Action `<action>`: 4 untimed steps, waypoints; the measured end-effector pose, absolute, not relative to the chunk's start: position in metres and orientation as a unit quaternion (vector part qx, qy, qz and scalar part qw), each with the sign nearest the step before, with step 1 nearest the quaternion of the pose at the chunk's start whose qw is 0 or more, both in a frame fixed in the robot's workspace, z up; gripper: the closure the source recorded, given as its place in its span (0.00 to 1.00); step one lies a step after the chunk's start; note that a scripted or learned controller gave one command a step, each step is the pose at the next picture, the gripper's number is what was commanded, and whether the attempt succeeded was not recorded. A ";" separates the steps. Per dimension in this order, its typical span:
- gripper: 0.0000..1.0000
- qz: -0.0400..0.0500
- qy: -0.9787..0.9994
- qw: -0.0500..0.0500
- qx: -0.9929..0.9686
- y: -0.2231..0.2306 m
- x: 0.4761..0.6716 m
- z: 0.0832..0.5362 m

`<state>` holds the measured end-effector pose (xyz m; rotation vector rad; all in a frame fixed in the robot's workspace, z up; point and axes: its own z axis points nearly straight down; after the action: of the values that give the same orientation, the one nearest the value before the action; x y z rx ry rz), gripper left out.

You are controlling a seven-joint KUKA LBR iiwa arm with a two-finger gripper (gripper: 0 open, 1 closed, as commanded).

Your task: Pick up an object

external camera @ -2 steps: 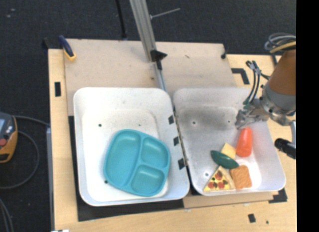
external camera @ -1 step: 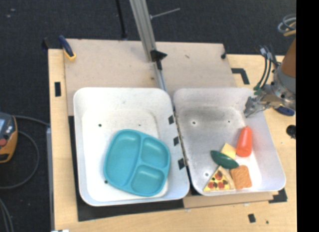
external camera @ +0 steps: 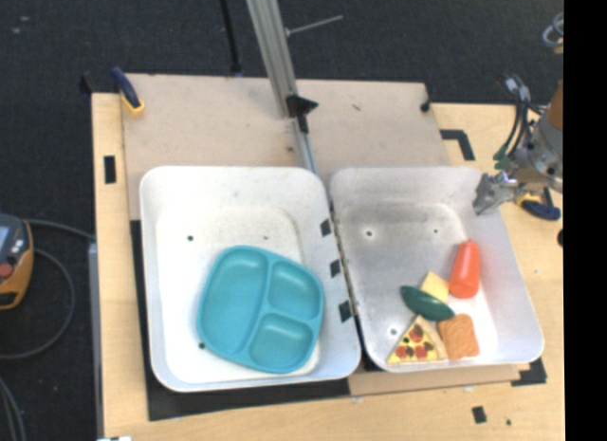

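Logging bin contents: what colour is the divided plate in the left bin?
Turquoise blue divided plastic plate, clearest in the camera view.

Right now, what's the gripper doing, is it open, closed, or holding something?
Gripper: cannot be told. It sits at the right bin's upper right corner, apart from the toy food, with nothing visibly held.

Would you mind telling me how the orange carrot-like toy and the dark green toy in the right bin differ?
The orange toy is bright orange and stubby, while the green toy is dark green and slimmer. The orange toy lies nearly upright in the view, whereas the green toy lies slanted, running down to the right. The orange toy sits farther right than the green toy. Both lie in the right bin, beside a yellow piece.
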<state>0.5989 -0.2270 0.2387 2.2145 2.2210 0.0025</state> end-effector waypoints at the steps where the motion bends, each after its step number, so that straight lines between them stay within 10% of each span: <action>1: 1.00 0.001 0.710 0.001 0.705 -0.167 0.607 0.233; 4: 1.00 0.001 0.710 0.001 0.704 -0.009 0.626 0.238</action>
<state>0.6261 -0.0093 0.2381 2.2123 2.2287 0.0040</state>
